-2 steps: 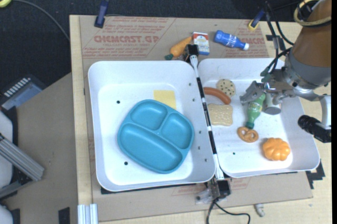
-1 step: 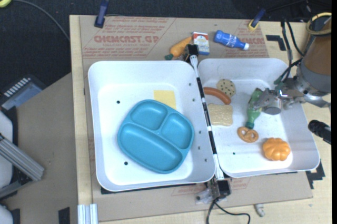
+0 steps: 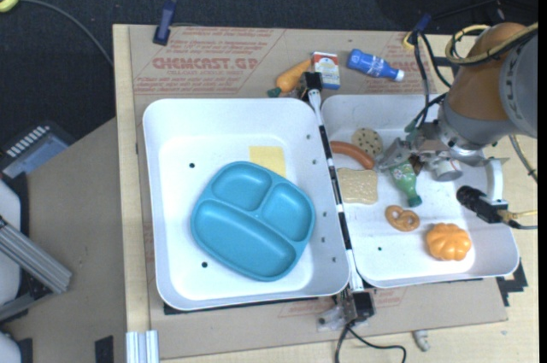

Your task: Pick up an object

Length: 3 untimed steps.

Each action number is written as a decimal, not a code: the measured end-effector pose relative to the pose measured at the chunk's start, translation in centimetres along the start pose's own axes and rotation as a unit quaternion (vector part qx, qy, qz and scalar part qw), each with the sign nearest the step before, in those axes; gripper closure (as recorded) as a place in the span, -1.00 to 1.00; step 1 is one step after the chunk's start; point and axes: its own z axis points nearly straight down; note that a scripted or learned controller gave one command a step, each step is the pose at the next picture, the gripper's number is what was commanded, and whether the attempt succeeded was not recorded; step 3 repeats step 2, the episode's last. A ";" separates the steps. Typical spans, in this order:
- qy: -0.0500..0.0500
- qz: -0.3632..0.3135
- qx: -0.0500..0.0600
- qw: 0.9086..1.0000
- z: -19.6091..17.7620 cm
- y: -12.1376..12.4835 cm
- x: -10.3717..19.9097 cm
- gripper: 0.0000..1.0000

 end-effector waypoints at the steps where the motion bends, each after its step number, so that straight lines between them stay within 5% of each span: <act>1: -0.001 0.001 -0.001 1.000 -1.0 0.0 -0.1 1.00; 2: 0.001 0.000 0.000 1.000 -10.1 1.0 10.1 1.00; 3: 0.001 0.000 0.000 1.000 -10.1 1.0 10.1 1.00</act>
